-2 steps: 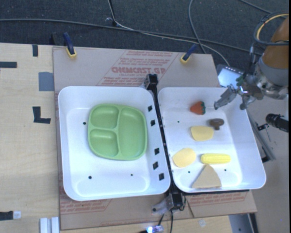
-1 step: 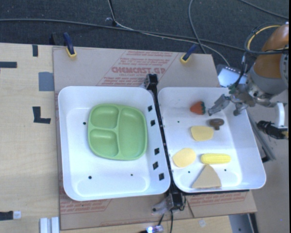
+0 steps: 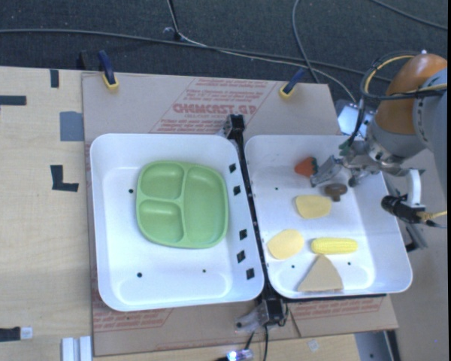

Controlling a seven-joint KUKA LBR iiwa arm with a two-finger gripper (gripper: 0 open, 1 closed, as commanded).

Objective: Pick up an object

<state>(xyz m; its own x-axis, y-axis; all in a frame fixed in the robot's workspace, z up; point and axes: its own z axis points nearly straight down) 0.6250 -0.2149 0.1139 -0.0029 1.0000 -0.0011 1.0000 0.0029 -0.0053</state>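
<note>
Grey metal, the claw (image 3: 332, 173) hangs over the right bin (image 3: 279, 150) near its upper edge; we cannot tell how far it is parted or whether it grips anything. At its nine o'clock sits a red piece (image 3: 307, 165). At six o'clock lie a pale yellow slice (image 3: 313, 206), a corn cob (image 3: 334, 245) and a tan wedge (image 3: 320, 277). At eight o'clock, the left bin (image 3: 113, 277) holds a green divided plate (image 3: 183, 204).

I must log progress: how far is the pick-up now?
Done: the grey arm's hand is down in the right white bin, beside a small red piece. In hand: nothing visibly gripped. Left: grasp and lift an object, for instance the yellow corn cob.
</note>
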